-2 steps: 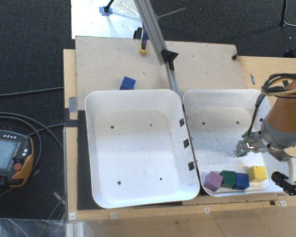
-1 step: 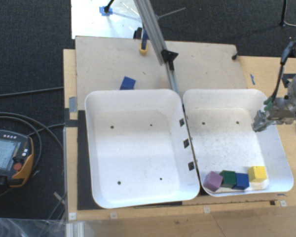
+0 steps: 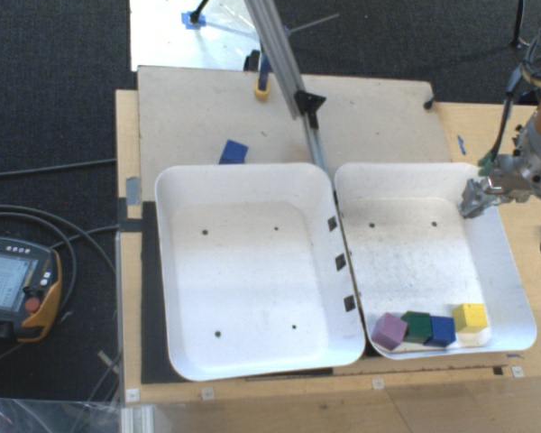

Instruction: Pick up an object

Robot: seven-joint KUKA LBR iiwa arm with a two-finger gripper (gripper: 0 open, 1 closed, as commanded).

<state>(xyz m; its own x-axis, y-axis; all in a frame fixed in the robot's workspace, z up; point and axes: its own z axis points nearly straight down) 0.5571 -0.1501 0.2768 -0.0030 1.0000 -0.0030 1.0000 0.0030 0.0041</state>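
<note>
Nothing picked yet: claw (image 3: 473, 198) hangs at three o'clock, spread or pinched I cannot tell; blocks (image 3: 430, 327) wait at five o'clock.

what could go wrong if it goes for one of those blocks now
The blocks sit packed in a row against the right bin's near wall, so the fingers may find no gap. The hand hovers near the far right rim, well away from them. Closing on one block could nudge its neighbours.
</note>
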